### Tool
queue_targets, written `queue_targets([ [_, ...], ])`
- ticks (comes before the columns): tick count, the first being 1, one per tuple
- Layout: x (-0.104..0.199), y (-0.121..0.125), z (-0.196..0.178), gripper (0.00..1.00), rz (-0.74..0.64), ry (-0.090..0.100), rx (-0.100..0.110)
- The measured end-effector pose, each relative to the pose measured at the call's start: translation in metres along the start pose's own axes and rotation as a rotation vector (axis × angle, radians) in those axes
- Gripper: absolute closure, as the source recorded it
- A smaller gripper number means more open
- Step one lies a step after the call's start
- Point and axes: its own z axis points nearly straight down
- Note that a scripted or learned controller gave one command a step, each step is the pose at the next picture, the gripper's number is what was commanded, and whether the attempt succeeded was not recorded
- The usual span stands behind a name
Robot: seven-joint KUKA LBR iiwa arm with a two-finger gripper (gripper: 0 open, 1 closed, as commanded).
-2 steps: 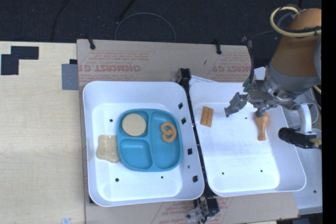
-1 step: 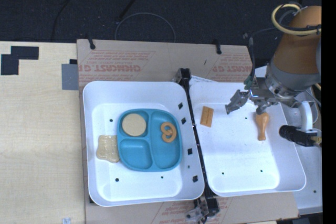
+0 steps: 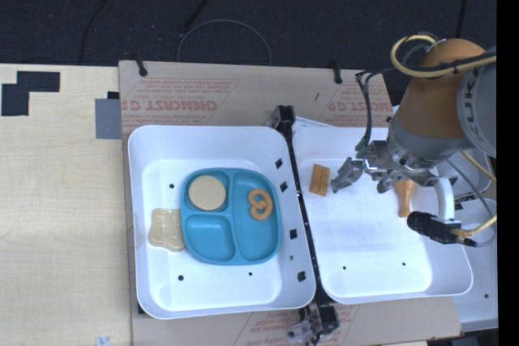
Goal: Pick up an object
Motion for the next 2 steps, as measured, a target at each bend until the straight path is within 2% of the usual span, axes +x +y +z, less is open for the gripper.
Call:
queue_targets([
  [1,0.005,0.001,0.064,0.0,0.001,0.0,0.001],
  [2,0.006,0.001,0.095,0.0,0.003,-0.001,-0.004],
])
